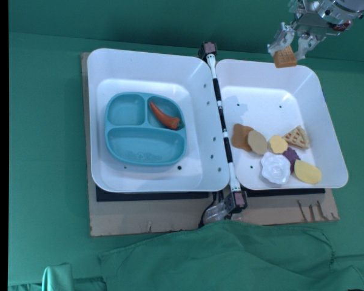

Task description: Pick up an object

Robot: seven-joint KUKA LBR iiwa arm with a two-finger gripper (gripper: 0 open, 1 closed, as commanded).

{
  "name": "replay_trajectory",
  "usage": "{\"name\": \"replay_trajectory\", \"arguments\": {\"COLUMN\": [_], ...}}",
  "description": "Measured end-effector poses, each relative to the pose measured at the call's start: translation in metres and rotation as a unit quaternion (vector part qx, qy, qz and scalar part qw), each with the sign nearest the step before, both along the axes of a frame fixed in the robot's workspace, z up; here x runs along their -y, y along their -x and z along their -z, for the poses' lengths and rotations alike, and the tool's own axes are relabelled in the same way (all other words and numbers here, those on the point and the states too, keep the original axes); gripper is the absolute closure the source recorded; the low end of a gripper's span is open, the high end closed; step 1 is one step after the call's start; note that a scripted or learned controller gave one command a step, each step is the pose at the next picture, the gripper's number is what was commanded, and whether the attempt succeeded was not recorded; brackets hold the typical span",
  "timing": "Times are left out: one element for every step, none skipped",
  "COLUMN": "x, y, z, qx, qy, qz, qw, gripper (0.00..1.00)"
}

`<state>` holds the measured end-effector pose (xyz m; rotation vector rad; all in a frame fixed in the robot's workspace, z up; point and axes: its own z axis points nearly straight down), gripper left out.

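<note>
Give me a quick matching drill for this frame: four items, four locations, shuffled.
Items:
1. orange carrot-shaped piece
2. tan cracker-like piece
3. teal divided plate
4. waffle wedge

Locations:
A. in the left bin
B. between the fingers of the end effector
C. lying in the right bin
D. upper right compartment of the plate

Pairs: 1-D, 2-B, 3-A, 4-C

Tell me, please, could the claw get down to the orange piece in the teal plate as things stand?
Probably not right away: the claw is shut on a tan waffle piece above the right bin. The orange piece itself lies uncovered in the teal plate.
</note>
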<state>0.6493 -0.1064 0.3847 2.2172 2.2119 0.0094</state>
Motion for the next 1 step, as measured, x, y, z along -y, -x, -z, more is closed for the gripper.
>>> {"name": "replay_trajectory", "arguments": {"x": [-0.0391], "y": [0.0216], "z": [-0.0017], "qx": [-0.004], "qy": [-0.0016], "qz": [-0.001], "qw": [1.0000], "gripper": [1.00]}}
